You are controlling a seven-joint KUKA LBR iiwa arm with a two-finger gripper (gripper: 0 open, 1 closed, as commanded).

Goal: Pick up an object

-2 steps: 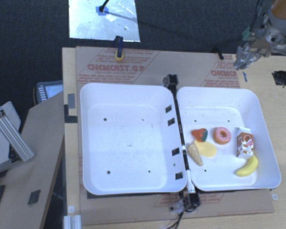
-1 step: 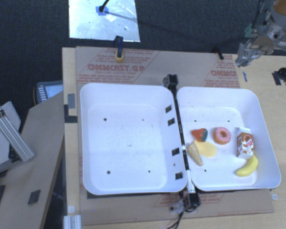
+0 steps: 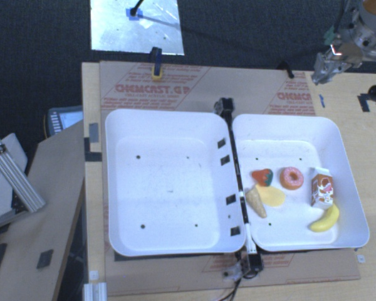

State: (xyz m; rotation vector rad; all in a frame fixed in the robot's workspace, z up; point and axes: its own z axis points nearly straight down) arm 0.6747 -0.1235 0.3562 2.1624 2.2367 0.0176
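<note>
The right bin (image 3: 338,137) holds several small toy foods: a red strawberry (image 3: 262,177), a pink donut (image 3: 292,178), a red and white carton (image 3: 321,189), a yellow banana (image 3: 325,219), a pale yellow piece (image 3: 272,197) and a tan cone (image 3: 255,202). My gripper (image 3: 324,68) hangs at the top right, beyond the bin's far edge and well above the bench, with nothing seen in it.
The left bin (image 3: 119,130) sits beside the right one, joined by black clips along the middle. A yellow clamp (image 3: 156,64) stands at the bench's far edge. A shiny metal sheet (image 3: 136,16) lies on the floor behind.
</note>
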